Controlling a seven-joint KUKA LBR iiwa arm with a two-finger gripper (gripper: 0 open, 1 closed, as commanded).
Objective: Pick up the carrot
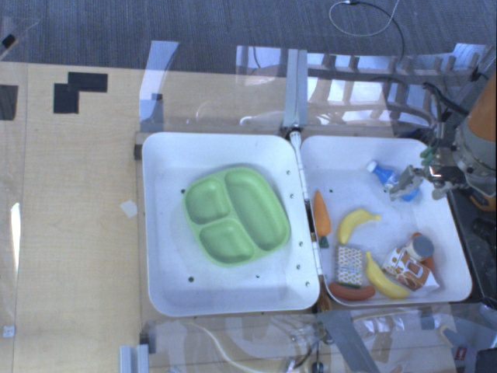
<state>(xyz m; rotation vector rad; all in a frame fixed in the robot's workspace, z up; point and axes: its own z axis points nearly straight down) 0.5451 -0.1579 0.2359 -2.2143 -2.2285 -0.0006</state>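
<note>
Nothing of the pick appears to have been accomplished yet. The carrot [321, 214] is seen lying flat in the right bin [353, 155], close against that bin's left wall, with a banana [356, 223] just beside it on the right. The gripper [418, 182] is positioned over the far right part of the same bin, well apart from the carrot, just beside a blue object [385, 174]. Its fingers are seen spread, with nothing between them. The green divided plate [235, 214] sits in the left bin [165, 208] (1 of the 2 bins). What is left, judging from this, is the whole job: the approach across the bin, the closing on the carrot and the lift.
</note>
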